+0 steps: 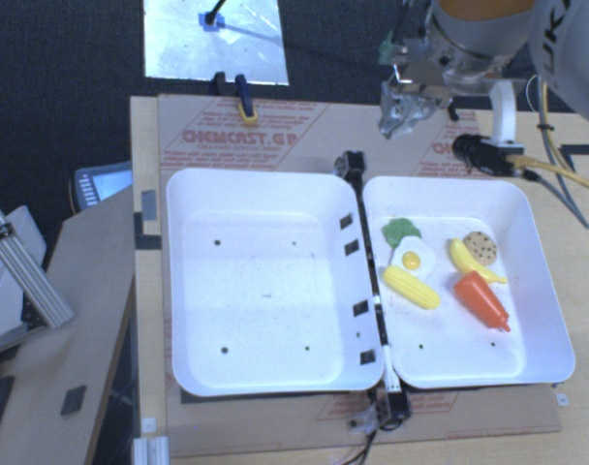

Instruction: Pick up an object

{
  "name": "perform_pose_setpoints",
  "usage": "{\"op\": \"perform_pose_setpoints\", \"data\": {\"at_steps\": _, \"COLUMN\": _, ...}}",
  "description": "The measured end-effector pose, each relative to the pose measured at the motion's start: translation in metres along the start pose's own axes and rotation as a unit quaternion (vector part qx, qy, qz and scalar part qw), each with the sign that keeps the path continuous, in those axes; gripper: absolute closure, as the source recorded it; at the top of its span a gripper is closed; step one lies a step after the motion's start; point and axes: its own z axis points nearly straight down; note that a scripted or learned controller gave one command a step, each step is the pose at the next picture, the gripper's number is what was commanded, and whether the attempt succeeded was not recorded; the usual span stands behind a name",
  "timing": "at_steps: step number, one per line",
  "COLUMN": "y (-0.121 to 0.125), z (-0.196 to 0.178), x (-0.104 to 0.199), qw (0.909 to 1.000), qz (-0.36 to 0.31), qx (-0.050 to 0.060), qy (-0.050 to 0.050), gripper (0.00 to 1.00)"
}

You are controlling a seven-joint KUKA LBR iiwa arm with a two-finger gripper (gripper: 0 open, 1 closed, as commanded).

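We log the end effector (403, 116) above the table (275, 134) beyond the right bin (542, 289); whether it is released or clenched we cannot tell. Right bin contents: broccoli (401, 231), fried egg (413, 257), corn cob (412, 287), banana (472, 262), cookie (480, 248), carrot (482, 301). Left bin (265, 279) adjoins.

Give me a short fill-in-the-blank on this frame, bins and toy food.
1. All the toy food lies in the ____ bin.
2. The corn cob lies just below the fried ____.
3. The cookie rests against the ____.
4. The gripper hangs above the bench, beyond the bins' ____ edge.

Missing words: right; egg; banana; far
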Motion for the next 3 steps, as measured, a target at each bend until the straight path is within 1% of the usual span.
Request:
{"op": "perform_pose_setpoints", "data": {"at_steps": 1, "y": -0.003, "z": -0.035, "x": 0.076, "qw": 1.0000, "qz": -0.001, "qx": -0.005, "qy": 0.001, "gripper": 1.00}}
{"op": "perform_pose_setpoints", "data": {"at_steps": 2, "y": -0.031, "z": -0.119, "x": 0.158, "qw": 1.0000, "qz": -0.001, "qx": -0.008, "qy": 0.002, "gripper": 1.00}}
{"op": "perform_pose_setpoints", "data": {"at_steps": 3, "y": -0.056, "z": 0.012, "x": 0.130, "qw": 1.0000, "qz": 0.006, "qx": 0.004, "qy": -0.003, "gripper": 1.00}}
